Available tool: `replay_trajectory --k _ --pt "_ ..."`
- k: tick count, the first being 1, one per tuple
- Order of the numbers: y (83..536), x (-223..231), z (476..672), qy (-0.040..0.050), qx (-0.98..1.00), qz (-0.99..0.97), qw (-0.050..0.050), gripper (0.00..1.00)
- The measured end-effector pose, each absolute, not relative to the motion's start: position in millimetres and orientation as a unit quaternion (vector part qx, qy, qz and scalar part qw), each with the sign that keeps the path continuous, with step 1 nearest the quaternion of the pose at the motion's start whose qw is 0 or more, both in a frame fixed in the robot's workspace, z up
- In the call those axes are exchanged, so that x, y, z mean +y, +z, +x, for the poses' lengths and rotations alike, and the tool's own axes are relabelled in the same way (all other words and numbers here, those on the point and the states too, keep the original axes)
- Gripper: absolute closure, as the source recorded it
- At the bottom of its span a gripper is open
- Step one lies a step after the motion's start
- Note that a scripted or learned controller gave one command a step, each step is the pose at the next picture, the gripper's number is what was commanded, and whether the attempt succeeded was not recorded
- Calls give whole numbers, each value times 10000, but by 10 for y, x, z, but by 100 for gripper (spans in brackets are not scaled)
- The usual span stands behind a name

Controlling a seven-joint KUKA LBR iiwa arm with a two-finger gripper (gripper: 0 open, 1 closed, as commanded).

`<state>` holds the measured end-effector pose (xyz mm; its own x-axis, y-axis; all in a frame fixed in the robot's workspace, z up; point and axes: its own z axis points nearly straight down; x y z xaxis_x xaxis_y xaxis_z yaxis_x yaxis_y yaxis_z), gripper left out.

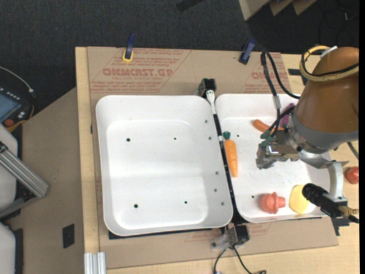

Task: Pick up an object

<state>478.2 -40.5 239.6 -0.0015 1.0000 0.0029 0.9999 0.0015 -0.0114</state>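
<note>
Several toys lie in the right bin (242, 104), none lifted yet: a carrot (230, 157) by its left wall, a red piece (272, 202) and a yellow piece (298, 199) near its front. Our gripper (268, 156) hovers right of the carrot, nothing visibly held; the whole pick remains.

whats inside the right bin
In the right bin: a carrot along its left wall, a red toy, a yellow piece and an orange bit. The arm covers the bin's right part.
</note>
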Motion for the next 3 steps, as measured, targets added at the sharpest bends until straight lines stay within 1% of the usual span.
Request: replay_trajectory --k 1,2,3 --pt "2562 -430 4799 -9 -7064 -7078 -10 100" --pt "2561 -429 4799 -9 -7062 -7080 -8 0" --pt "1849 -917 5558 -22 -7065 -7077 -37 0"
